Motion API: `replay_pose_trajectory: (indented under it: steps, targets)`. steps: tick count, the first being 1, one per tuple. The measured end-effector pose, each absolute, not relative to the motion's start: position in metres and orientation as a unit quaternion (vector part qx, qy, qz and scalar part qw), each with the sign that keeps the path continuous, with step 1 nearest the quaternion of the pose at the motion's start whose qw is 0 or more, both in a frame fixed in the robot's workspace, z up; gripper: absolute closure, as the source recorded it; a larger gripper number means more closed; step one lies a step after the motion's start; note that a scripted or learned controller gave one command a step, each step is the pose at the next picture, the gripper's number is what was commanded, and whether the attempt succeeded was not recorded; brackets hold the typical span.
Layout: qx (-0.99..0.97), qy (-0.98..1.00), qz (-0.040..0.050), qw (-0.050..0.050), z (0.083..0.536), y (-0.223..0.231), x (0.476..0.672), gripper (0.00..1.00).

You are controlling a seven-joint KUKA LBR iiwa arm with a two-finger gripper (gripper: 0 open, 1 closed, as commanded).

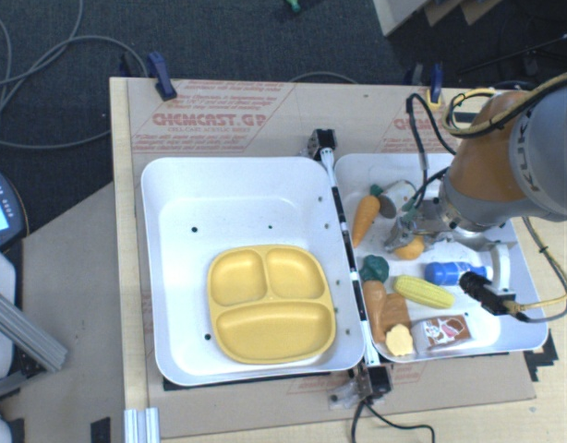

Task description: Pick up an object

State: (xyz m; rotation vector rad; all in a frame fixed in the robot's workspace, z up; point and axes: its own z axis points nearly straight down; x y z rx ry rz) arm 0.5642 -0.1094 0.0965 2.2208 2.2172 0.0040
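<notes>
Gripper low in right bin; grip state cannot be told. Carrot lies just left, long axis near-to-far, tip nearward.

Arm bent low, gripper (downward)
</notes>
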Motion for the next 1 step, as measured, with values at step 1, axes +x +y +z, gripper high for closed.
replay_pose_trajectory:
  steps: [1]
  targets:
    - [0.704,0.71,0.0038,0.002,0.1904,-0.0217,0.5746,1.0]
